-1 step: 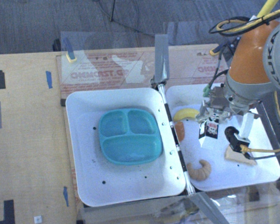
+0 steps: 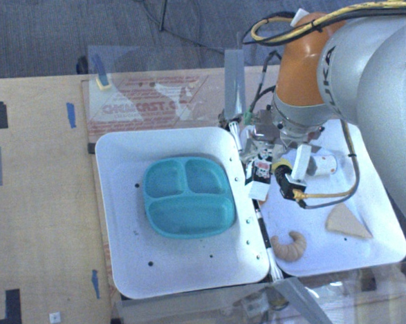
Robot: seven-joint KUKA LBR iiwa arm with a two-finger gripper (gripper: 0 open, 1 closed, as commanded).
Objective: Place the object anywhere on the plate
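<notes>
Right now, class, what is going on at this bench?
A grey and orange robot arm reaches over the right bin, where a croissant and a tan wedge lie. The teal divided plate sits in the left bin, with nothing on it yet.

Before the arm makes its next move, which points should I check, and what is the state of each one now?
1. Teal plate lies flat in the left bin: ok.
2. Plate compartments are free to receive an object: ok.
3. Croissant lies in the right bin, apart from the arm: ok.
4. Tan wedge lies in the same bin, separate from the croissant: ok.
5. Gripper holds an object: cannot tell, cables and wrist parts clutter it.
6. Gripper is above the plate: not ok, it hangs near the bins' shared edge.
</notes>
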